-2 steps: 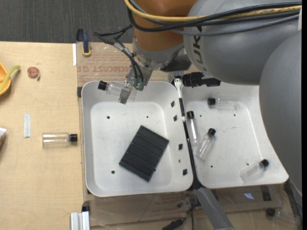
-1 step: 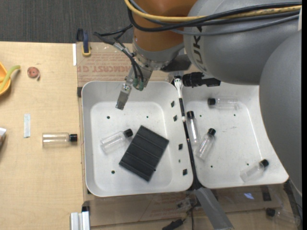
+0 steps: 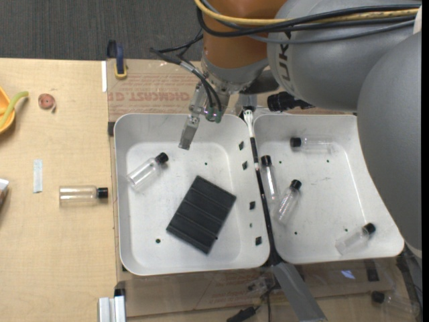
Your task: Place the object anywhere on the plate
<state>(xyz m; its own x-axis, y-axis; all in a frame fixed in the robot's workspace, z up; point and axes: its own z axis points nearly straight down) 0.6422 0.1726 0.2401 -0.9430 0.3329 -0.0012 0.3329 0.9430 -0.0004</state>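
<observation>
Black and ribbed, the plate lies flat in the left bin, tilted askew and toward that bin's near edge, with nothing on it. The claw hangs above the same bin's far edge, close to the corner by the divider. From this slant I cannot tell whether it is spread, pressed together or pinching anything.

The likeliest thing to be moved is the small clear bottle with a black cap. It lies on its side near the left wall of the left bin, apart from the plate and not touching it. Four more bottles lie in the right bin, one of them hard against the divider, and another bottle lies out on the desk to the left of the bins.

To do this step well, I would say the claw should come down across the bottle's narrow width, not along its length, and take it near the middle of the glass so it does not swing. A round bottle on smooth plastic will probably roll if nudged from one side, so a straight, centred descent matters. The wall close by leaves little room on that side. For the release, the middle of the plate looks safest, set along the ribs so they can check any rolling.
</observation>
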